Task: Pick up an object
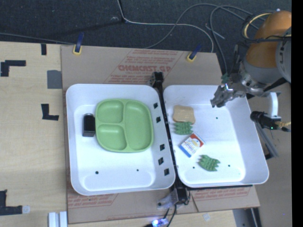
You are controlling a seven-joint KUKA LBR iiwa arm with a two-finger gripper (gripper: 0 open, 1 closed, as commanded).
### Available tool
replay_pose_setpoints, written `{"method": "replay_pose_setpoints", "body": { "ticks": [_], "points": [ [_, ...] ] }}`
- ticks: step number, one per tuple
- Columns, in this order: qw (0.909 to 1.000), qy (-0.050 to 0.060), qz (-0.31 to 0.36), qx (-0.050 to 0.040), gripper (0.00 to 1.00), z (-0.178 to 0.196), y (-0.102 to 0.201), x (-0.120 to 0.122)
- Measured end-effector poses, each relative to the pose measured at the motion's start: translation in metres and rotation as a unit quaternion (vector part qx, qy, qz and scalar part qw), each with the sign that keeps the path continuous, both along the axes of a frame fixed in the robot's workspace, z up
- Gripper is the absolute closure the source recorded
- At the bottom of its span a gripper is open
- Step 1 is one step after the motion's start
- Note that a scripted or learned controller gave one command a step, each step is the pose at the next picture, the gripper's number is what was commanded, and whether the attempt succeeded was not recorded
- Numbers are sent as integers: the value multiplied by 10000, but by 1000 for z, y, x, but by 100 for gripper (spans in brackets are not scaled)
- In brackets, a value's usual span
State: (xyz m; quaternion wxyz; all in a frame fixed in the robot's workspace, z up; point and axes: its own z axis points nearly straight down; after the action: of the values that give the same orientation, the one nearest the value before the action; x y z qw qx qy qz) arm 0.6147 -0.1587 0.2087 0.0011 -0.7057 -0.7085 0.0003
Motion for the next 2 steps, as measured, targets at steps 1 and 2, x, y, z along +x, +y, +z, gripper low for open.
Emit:
{"method": "replay_pose_setpoints", "body": {
  "ticks": [1, 2],
  "points": [
    [10000, -3, 15, 8, 100, 10, 61, -8],
    [10000, 6, 12, 4, 100, 3, 120, -24]
  ]
}}
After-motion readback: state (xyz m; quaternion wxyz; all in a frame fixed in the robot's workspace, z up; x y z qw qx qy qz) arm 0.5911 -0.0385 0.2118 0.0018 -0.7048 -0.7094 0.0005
